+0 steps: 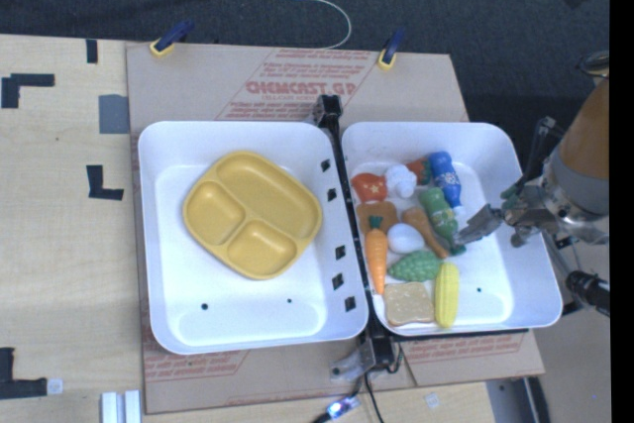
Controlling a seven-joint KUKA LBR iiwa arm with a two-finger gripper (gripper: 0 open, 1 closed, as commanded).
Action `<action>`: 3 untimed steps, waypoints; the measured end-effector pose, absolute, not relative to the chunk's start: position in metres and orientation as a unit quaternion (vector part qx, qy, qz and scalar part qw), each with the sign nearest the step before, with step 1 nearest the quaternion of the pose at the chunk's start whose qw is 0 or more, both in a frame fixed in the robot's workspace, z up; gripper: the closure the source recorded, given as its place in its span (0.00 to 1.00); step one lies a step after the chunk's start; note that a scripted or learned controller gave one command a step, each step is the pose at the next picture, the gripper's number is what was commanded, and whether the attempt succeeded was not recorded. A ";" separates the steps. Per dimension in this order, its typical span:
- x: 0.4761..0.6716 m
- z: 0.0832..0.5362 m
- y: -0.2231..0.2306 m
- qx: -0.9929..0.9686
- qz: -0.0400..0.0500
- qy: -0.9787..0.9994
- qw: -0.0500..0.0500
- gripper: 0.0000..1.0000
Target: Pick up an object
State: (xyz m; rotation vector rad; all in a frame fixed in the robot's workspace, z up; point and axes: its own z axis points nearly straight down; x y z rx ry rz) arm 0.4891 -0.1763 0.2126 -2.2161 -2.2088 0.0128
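Observation:
The right bin (495, 146) holds several toy foods. Among them are a red tomato (369, 185), a blue bottle (444, 175), a green cucumber (436, 211), an orange carrot (376, 258), a white egg (404, 238), a yellow corn cob (447, 292) and a slice of toast (407, 303). My gripper (475, 225) hangs over the right half of this bin. Its tip is just right of the cucumber and above the corn. I see nothing held in it.
The left bin (168, 312) carries a yellow divided plate (253, 213). The arm's grey wrist and orange band (584, 154) stand over the right bin's right rim. Bare white floor lies in the right bin's right part.

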 end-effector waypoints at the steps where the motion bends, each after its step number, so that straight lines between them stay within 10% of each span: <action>1: 0.492 0.219 -0.176 -0.707 0.001 -0.707 0.001 0.00; 3: 0.485 0.110 -0.183 -0.707 0.001 -0.707 0.003 0.00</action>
